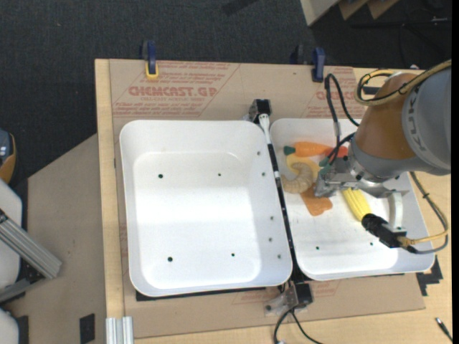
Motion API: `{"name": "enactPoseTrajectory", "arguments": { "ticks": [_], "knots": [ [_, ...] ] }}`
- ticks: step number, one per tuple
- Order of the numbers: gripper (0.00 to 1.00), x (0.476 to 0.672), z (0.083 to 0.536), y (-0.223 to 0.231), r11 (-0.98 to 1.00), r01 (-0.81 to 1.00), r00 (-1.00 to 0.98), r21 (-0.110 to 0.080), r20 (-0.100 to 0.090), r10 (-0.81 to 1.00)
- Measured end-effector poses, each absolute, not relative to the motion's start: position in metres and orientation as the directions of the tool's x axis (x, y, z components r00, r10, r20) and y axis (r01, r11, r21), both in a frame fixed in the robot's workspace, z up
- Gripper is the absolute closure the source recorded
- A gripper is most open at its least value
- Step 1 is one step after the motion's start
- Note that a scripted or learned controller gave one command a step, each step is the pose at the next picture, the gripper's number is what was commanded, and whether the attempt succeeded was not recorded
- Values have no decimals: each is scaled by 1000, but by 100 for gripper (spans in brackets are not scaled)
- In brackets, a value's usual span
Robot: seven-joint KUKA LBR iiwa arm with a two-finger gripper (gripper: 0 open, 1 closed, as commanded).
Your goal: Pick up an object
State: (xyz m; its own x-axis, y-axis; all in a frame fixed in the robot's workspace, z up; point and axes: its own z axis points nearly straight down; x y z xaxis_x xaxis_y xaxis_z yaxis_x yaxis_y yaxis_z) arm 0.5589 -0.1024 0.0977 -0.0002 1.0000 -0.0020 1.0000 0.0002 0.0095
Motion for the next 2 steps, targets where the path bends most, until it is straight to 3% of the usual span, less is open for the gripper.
{"name": "enactPoseTrajectory", "arguments": {
  "ticks": [1, 2],
  "knots": [
    [100, 485, 84, -95, -2, 1000, 2, -6, 2, 1000],
    [100, 526, 191, -10, 12, 1000, -12, 14, 4, 1000]
  ]
}}
